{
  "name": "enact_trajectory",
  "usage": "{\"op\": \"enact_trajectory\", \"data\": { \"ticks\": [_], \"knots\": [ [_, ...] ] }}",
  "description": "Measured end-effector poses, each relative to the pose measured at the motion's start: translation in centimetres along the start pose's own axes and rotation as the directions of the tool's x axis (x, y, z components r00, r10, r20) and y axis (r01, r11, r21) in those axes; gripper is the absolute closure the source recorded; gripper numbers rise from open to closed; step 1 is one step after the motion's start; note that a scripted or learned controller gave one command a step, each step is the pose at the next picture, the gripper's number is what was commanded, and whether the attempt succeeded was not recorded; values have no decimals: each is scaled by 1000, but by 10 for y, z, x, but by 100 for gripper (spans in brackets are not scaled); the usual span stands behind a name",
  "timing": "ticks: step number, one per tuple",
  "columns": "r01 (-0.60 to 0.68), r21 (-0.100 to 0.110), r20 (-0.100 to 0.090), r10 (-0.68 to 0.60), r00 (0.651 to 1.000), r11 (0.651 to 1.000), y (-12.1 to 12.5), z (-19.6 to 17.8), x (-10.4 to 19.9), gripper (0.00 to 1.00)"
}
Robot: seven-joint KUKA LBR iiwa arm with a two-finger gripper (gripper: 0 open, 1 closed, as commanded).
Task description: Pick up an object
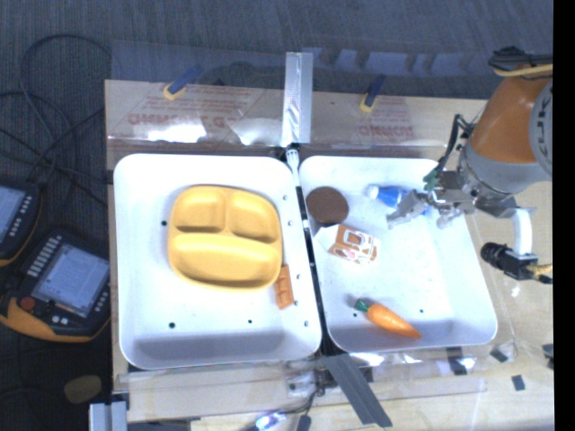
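End effector (420,201) over right bin (476,285) near 1 o'clock, just beside blue-white bottle (388,193); finger state can't tell. Bottle's long axis runs 9-to-3. Carrot (388,318) tip points 4 o'clock.

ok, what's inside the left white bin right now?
The left white bin holds a yellow divided plastic tray and a small orange piece lying by the tray's lower right corner, near the bin's right wall. Whatever lies under the tray is covered.
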State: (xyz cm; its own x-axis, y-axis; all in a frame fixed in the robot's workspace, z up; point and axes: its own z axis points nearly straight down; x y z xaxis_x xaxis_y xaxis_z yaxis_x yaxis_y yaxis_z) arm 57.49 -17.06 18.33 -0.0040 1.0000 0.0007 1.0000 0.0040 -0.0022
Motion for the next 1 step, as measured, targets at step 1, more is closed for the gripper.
{"op": "enact_trajectory", "data": {
  "ticks": [1],
  "knots": [
    [112, -12, 6, -112, 994, 994, 47, 94, 76, 0]
  ]
}}
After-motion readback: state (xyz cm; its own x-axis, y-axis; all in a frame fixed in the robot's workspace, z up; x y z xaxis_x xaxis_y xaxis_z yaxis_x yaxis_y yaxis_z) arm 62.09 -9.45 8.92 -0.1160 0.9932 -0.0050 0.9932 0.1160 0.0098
